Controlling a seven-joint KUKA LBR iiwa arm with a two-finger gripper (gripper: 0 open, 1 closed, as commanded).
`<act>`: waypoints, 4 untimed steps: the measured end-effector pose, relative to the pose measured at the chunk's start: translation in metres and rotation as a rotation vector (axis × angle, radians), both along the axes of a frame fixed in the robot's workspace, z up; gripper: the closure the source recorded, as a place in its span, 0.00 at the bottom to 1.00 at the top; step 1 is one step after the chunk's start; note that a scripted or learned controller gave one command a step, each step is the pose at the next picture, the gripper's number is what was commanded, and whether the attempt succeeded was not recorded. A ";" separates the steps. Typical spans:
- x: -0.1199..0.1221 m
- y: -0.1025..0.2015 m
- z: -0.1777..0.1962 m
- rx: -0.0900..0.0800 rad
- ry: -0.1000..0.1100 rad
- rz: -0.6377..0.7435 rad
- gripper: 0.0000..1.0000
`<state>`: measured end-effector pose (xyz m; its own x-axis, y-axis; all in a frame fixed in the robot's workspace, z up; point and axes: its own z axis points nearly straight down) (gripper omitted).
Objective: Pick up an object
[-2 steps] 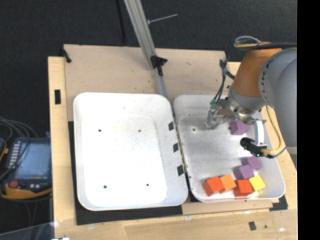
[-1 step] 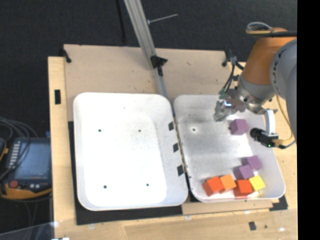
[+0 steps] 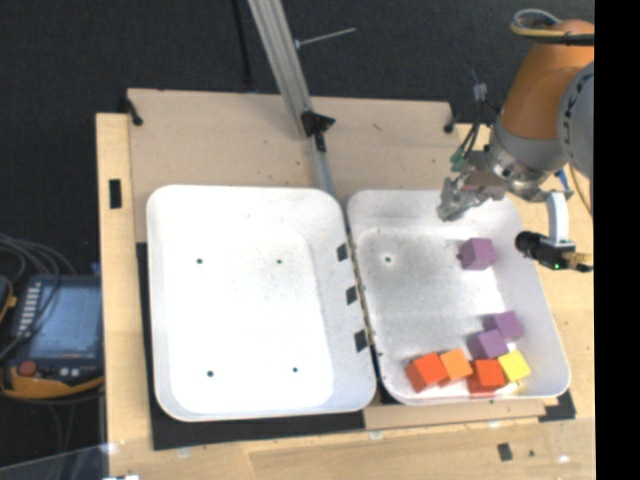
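A lone purple cube [image 3: 476, 254] lies in the upper right part of the right bin [image 3: 400, 298]. Near that bin's front right corner sits a cluster: two purple cubes [image 3: 497, 334], orange blocks [image 3: 441, 368], a red-orange block [image 3: 488, 374] and a yellow block [image 3: 515, 365]. My gripper [image 3: 452, 206] hangs over the back edge of the right bin, up and to the left of the lone purple cube, apart from it. Nothing shows between its fingers.
The left bin [image 3: 250, 298] lies beside the right one, with black clips [image 3: 352, 293] along the shared edge. A slanted metal rod [image 3: 290, 78] rises from behind the bins. A pendant device [image 3: 50, 333] lies off the bench at the left.
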<state>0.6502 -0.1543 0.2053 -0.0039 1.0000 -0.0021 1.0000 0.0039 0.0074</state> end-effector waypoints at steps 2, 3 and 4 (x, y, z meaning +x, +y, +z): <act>-0.012 0.055 0.056 0.002 0.007 0.003 1.00; -0.032 0.093 0.046 0.002 0.009 0.001 1.00; -0.054 0.138 0.033 0.003 0.009 0.002 1.00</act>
